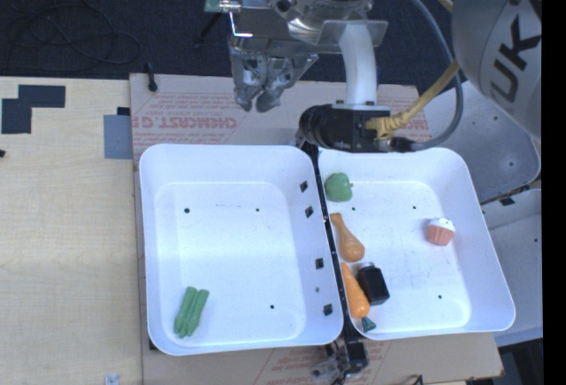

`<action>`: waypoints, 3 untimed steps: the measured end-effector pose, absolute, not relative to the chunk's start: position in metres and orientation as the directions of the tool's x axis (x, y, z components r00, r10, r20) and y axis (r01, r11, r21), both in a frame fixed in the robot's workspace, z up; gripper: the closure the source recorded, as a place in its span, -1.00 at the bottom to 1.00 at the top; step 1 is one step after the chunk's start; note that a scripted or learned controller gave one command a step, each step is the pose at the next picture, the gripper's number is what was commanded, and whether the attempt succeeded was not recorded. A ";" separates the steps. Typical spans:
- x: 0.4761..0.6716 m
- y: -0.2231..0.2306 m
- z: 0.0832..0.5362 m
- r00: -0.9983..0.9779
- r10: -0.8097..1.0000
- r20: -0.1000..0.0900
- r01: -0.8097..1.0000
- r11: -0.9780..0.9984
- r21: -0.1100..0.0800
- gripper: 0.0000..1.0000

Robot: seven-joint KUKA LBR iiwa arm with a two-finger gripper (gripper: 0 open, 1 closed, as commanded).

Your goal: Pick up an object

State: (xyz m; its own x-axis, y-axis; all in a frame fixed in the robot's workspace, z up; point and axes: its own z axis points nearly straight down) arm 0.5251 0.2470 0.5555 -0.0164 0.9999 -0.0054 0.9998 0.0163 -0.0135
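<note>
My gripper [255, 100] hangs high above the back edge of the left bin [159, 197], over the cardboard behind it. Its fingers look shut, with nothing between them. In the right bin [478, 215] a green round vegetable [339, 188] sits by the divider. Below it lie an orange gourd [348, 239], then a carrot [355, 295] with a black block [372, 283] touching its right side. A small pink cupcake [440, 232] stands alone toward the right wall. Green bean pods [191, 311] lie in the left bin's front left corner.
The bins sit on a cardboard sheet [195, 118] on a pale wooden bench [62, 242]. Most of the right bin's things crowd along the divider [320, 233]. The arm's wrist and cables fill the space above the bins' back edge.
</note>
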 end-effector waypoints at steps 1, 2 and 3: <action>0.525 0.248 0.564 -0.023 1.000 -0.007 1.000 0.023 -0.018 1.00; 0.525 0.248 0.564 -0.024 1.000 -0.008 1.000 0.024 -0.019 -1.00; 0.525 0.249 0.573 -0.030 1.000 -0.009 0.999 0.030 -0.022 1.00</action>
